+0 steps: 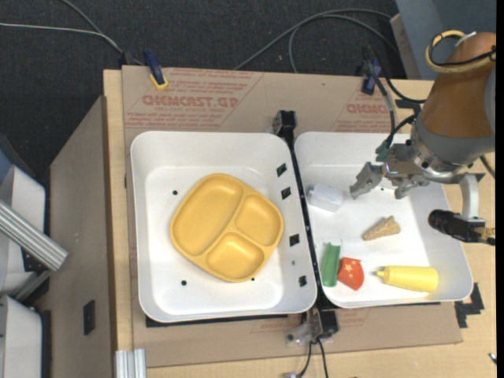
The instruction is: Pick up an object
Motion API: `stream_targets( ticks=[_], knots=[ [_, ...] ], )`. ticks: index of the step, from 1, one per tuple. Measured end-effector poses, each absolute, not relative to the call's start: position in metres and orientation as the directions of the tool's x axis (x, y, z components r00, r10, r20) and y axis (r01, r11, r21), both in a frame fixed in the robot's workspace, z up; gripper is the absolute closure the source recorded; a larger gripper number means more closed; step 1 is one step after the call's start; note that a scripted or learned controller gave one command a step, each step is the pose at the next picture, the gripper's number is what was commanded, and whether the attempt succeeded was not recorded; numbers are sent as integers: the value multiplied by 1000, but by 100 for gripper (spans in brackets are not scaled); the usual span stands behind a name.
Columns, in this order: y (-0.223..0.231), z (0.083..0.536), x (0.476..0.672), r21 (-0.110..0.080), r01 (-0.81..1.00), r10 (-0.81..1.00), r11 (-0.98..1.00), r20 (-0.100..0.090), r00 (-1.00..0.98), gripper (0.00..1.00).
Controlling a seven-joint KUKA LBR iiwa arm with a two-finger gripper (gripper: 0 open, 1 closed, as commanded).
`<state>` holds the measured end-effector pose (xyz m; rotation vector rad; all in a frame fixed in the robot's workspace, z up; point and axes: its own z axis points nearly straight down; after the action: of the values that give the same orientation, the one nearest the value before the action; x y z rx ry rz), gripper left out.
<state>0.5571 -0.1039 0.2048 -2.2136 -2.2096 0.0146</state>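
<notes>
Hand (381,181) over upper part of right bin (449,290), fingers spread apart with nothing between them; beneath lie tan wedge (382,227), yellow bottle (409,277), red piece (351,273), green piece (330,264); yellow divided tray (227,227) in left bin (153,235).

2 white bins sit side by side. The left bin (150,211) holds a yellow tray (227,227). The right bin (449,258) holds a green piece (330,264), a red toy (351,274), a yellow bottle (409,277) and a tan wedge (381,228). The gripper (386,181) hangs above the right bin.
</notes>
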Motion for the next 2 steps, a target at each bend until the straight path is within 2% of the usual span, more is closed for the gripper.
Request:
stream_targets(
  ticks=[1,2],
  knots=[
    [-103,213,560,-2,1000,1000,1,2,-1,0],
    [-107,168,567,-3,1000,1000,0,1,0,0]
  ],
)
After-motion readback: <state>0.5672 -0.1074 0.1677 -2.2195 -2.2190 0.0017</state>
